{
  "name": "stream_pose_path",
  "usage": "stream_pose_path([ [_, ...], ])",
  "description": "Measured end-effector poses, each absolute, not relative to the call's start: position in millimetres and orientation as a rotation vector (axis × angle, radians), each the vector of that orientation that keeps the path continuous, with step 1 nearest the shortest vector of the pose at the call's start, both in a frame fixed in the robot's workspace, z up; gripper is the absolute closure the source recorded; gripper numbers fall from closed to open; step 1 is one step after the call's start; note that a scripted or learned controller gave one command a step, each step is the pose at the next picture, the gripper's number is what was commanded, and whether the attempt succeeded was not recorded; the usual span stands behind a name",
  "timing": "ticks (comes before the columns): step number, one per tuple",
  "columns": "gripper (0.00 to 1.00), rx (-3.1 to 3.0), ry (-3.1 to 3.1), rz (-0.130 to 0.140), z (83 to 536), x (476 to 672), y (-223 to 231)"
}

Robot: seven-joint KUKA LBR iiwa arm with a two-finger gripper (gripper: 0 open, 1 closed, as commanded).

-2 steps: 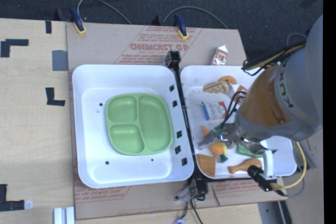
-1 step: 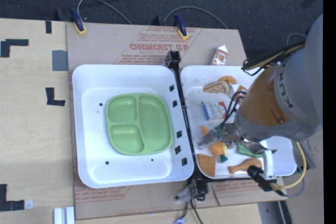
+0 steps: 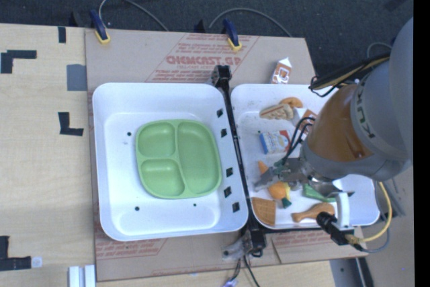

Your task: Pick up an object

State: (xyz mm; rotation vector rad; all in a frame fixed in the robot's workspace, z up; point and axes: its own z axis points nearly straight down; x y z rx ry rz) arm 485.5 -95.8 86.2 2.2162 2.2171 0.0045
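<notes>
Several objects: lie loose in the right bin (image 3: 250, 99).
Gripper (image 3: 282, 175): low over the orange piece (image 3: 278, 191); finger state cannot be told.
Progress: nothing lifted; grasp and raise remain.

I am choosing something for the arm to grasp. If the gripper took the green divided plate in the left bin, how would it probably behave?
The green divided plate looks like moulded plastic, so probably stiff and light. It lies flat in the left bin with a low rim, so the fingers may get little hold. Its surface seems smooth; it could slide rather than lift.
</notes>
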Motion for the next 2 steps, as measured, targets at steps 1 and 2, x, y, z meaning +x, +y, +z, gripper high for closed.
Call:
stream_pose_path([
  [1, 0.0, 2.223, 2.223, 0.001, 85.6, 495.0, -98.8],
  [2, 0.0, 2.216, 2.218, 0.004, 86.2, 485.4, -95.8],
])
